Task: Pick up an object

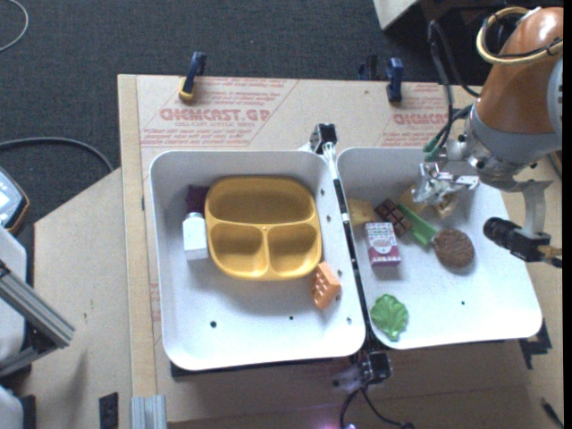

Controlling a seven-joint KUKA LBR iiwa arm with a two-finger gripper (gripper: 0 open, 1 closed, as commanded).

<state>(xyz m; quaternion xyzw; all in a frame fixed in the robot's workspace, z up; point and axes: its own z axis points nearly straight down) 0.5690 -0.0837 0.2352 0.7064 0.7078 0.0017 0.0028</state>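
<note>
Colours across two white bins and a grey-and-orange arm

Left shallow white plastic bin [179, 329]: yellow three-compartment plastic tray [263, 226], small white bottle [195, 237], dark maroon block [197, 197] behind it, orange toy wedge [326, 285] dotted with paler spots. Right shallow white plastic bin [500, 302]: red-and-white printed carton [382, 245], dark brown segmented chocolate bar [391, 211], green stick [417, 222], round brown speckled cookie [454, 248], bright green leaf-shaped piece [390, 315], pale yellow block [360, 211]. Beneath, tan board [232, 114] printed with faded red lettering; silver metal gripper [437, 189] under grey arm [518, 96] with orange band.

Board [223, 114] under the bins: red print, repeated; "CHEMCAST" legible at far left, the rest too faint. Small red-and-white carton [382, 247] in right bin: print unreadable.
</note>
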